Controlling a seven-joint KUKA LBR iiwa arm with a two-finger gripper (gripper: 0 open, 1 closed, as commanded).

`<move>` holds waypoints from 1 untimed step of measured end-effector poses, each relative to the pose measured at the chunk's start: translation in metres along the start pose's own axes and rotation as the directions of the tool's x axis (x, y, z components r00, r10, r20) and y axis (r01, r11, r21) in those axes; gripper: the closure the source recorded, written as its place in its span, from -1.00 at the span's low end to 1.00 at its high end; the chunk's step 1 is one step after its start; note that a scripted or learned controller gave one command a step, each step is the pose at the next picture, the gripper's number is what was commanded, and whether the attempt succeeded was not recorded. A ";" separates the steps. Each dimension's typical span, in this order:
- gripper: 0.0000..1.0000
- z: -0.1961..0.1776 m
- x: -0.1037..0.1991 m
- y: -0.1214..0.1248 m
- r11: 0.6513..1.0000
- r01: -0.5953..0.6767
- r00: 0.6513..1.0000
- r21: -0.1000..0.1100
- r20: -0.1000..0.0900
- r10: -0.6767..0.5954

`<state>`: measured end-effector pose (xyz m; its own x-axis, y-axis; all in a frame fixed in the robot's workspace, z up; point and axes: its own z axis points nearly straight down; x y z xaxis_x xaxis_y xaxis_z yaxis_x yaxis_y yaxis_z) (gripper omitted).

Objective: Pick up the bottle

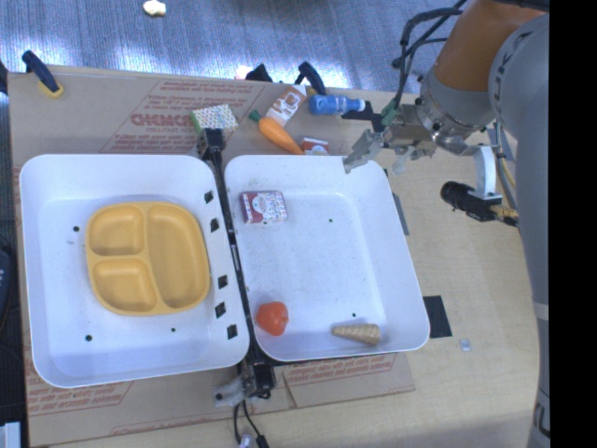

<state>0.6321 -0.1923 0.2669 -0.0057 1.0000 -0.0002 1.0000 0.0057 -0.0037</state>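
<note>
The gripper (pixel 359 159) is positioned over the right bin's (pixel 403 250) far rim, jaws apart and unloaded, near the blue bottle (pixel 334 105).

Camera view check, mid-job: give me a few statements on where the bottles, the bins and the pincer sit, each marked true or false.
1. The blue bottle lies on the bench beyond the bins. True.
2. The yellow divided plate sits in the right bin. False: it sits in the left bin.
3. The pincer hangs over the far right corner of the right bin. True.
4. The tomato lies outside the bins. False: it lies in the right bin.
5. The orange-capped bottle stands upright. False: it lies on its side.
</note>
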 end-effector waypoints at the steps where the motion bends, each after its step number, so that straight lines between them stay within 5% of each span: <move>1: -1.00 0.097 0.036 -0.038 0.974 -0.224 0.974 0.002 -0.002 0.224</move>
<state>0.5936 -0.1566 0.1697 0.2188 0.9758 0.0007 0.9758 -0.2188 -0.0056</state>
